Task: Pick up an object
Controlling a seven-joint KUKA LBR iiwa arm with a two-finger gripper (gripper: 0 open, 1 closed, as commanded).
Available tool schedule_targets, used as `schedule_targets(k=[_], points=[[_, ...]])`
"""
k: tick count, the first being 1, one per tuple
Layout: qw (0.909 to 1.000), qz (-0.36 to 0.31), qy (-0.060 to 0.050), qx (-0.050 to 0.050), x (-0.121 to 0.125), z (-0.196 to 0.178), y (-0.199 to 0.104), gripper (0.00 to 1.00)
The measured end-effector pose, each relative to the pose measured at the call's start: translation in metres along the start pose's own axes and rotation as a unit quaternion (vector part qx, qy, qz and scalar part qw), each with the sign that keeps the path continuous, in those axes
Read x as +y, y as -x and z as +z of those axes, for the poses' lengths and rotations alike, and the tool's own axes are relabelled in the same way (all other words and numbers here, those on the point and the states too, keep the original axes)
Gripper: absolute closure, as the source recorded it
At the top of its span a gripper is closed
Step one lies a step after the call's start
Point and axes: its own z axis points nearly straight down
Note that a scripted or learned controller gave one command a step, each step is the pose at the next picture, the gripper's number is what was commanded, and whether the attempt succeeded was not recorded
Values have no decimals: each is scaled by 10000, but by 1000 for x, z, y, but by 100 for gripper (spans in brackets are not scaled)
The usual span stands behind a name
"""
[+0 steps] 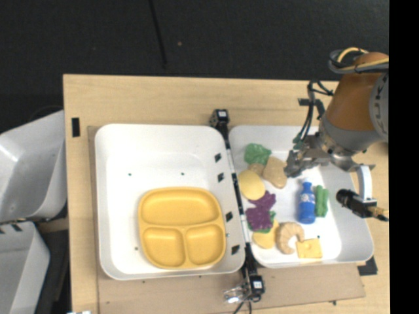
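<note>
- Left bin [111,175]: I see just the yellow divided tray [182,227] lying in its lower half. Nothing here to lift; I leave it alone.
- Right bin [357,241], left part: green leafy piece [257,154] at top, yellow round piece [251,184] under it, purple grapes [261,211] lower, then a croissant-like pastry [286,236] and a cheese wedge [309,248] near the front wall.
- Middle: tan bread-like piece [274,173] lies just beside the yellow round one; my likely target, being nearest the tool.
- Pincer [295,163] sits low at the tan piece's right edge. I cannot tell whether it is spread or pressed together; nothing visibly between its tips.
- Right of it: blue bottle [306,203] with a green item [321,201] touching its side.
- My plan: centre over the tan piece, straddle its narrow width, descend straight, avoid nudging the yellow neighbour, close firmly, lift slowly.
- Risk, as I judge it: an edge grasp may slip.
</note>
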Motion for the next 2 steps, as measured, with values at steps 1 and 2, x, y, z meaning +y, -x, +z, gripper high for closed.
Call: schedule_targets(k=[1,2], points=[[10000,-46,19,33,-34,-58,-124,100],[10000,20,2,6,-33,-65,-115,100]])
